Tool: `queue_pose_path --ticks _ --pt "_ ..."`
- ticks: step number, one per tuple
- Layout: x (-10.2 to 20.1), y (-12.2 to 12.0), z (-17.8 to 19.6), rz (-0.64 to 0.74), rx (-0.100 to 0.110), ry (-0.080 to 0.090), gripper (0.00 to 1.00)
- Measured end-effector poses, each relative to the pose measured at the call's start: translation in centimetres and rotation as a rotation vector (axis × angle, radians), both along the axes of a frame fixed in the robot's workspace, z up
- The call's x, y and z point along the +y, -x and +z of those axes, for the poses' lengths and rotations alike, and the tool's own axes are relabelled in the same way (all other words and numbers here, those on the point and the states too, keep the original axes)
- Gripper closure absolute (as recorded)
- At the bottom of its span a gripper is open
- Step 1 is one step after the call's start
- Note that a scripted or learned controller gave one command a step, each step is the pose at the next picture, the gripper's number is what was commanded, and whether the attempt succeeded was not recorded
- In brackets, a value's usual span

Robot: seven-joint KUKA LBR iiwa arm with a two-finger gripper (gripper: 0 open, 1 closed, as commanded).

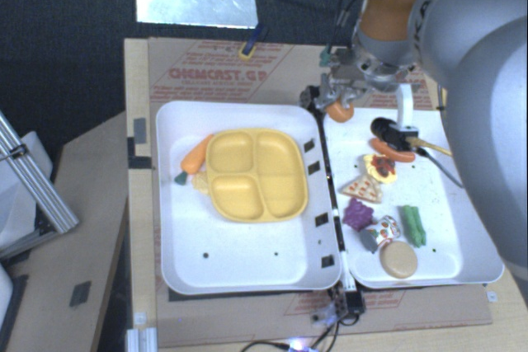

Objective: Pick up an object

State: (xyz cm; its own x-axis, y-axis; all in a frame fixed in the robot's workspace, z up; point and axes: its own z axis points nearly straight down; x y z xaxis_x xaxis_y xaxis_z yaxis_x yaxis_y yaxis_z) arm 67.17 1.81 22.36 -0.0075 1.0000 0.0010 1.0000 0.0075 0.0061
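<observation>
My gripper hangs over the back left corner of the right bin. A small orange object shows right below it, touching or just under its tip; whether it is gripped is unclear. Further forward in the same bin lie a red sausage, a red and yellow piece, a pizza slice, a purple grape bunch, a small can, a green piece and a tan round disc.
The left bin bears a yellow divided plate with a toy carrot against its left side. The divider wall between the bins runs close to my gripper. The grey arm covers the right bin's back right part.
</observation>
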Motion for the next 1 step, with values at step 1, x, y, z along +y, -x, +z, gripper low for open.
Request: queue_pose_path --ticks 1 --pt "0.40 0.62 -0.44 -0.002 0.004 0.002 1.00"
